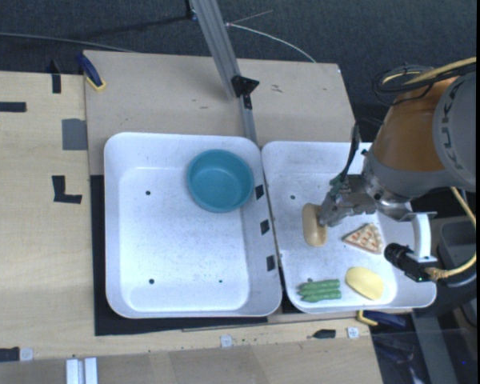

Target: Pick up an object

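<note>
Tan bread roll (313,226) beside gripper (333,211), pizza slice (363,238) near

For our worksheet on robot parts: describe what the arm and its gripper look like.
The arm is bulky and rounded, grey with a broad orange band above the wrist. The gripper is a small dark grey metal block. Yellow and black cables loop over the arm, and a white bracket sits beside the wrist.

arm (420,146) in from right, orange band above wrist, bent down toward the bench, wrist angled left, gripper (330,213) low at arm's left end, finger state unreadable
</note>
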Controlling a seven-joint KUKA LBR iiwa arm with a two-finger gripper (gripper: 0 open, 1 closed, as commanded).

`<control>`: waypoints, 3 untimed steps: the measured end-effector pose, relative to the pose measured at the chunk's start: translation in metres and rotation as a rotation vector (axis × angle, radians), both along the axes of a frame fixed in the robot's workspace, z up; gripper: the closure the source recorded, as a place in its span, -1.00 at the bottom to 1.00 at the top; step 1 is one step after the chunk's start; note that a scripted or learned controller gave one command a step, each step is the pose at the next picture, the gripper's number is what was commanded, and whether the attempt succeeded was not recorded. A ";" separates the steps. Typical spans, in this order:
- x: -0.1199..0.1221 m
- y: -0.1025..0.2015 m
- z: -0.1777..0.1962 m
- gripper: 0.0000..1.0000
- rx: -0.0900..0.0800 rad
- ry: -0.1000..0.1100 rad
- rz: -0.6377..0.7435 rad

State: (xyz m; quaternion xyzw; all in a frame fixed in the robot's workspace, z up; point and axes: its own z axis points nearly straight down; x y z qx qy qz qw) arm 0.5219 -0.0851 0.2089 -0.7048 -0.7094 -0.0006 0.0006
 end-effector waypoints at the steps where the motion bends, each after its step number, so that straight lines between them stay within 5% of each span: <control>1: 0.033 0.042 0.000 1.00 -0.001 0.000 0.000; 3: 0.085 0.143 0.005 1.00 0.000 0.001 0.000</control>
